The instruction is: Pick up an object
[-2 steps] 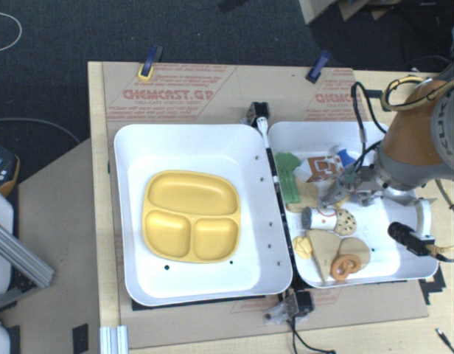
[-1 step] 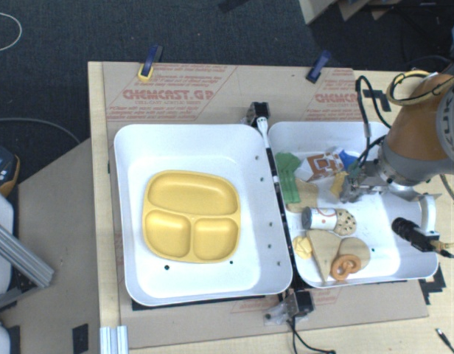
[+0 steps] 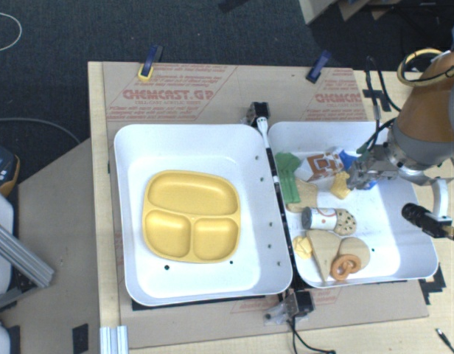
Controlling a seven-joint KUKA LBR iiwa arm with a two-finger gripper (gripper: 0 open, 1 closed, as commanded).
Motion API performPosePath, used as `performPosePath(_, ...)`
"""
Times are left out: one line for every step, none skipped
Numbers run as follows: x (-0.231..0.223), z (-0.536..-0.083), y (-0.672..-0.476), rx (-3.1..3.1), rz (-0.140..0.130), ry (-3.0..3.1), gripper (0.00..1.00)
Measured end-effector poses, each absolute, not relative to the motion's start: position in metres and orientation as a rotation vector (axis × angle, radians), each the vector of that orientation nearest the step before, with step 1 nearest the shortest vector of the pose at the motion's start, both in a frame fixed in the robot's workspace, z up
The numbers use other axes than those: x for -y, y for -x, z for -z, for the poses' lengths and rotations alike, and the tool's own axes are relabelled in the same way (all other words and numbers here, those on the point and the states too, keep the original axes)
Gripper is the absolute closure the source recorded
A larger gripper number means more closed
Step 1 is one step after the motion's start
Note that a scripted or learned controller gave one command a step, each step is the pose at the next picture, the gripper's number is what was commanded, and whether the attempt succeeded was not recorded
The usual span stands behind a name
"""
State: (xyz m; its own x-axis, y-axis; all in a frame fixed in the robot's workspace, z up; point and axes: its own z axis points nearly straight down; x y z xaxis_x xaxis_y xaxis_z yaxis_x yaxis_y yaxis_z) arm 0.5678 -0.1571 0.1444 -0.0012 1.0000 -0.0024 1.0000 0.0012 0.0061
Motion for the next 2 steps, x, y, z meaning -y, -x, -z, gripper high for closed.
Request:
performPosePath(0.148, -0.193, -0.569, -2.219, -0.004, -2.215, 1.00)
performPosePath(0.148, -0.227, -0.571, -2.218, -0.005, -2.216, 1.00)
